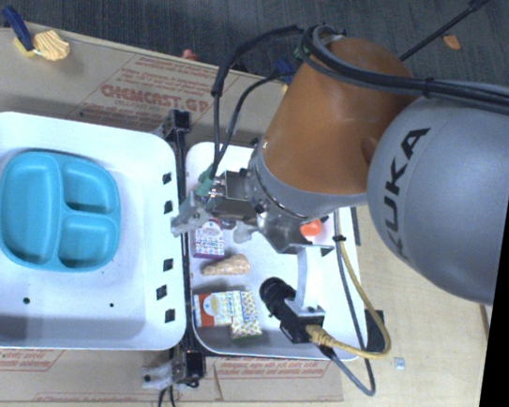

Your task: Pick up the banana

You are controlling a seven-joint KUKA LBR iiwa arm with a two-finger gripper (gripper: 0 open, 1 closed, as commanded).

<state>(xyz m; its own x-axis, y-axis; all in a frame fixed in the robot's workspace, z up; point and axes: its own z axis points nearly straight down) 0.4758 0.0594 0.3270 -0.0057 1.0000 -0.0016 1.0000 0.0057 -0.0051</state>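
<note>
"KUKA" across grey arm [428, 186]

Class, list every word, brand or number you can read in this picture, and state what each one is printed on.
"UKA", the visible part of the brand name: on the grey arm.
"CHEMCAST GP", faint red print: on the brown board under the bins.
Small packet in the right bin: print too small to read.
Carton: print blurred, unreadable.

The arm [366, 158] hides most of the right bin [327, 351].
</note>
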